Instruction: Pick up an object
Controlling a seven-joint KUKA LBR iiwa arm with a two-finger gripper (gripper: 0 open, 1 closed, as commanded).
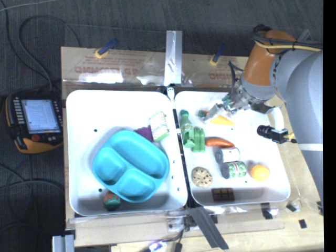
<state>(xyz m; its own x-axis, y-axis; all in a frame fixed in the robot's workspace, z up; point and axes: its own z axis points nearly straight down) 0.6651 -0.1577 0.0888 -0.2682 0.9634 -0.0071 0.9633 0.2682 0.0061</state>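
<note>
The gripper (216, 109) hovers in the upper part of the right white bin (281, 156); I cannot tell its state. Just below lies a small yellow plastic wedge (222, 121), probably light and slippery; gripping across its narrow sides seems best.

Grey arm (302, 88), broad and smooth; orange band (261, 62) above wrist; black cable over band; small metallic gripper (223, 107).
</note>
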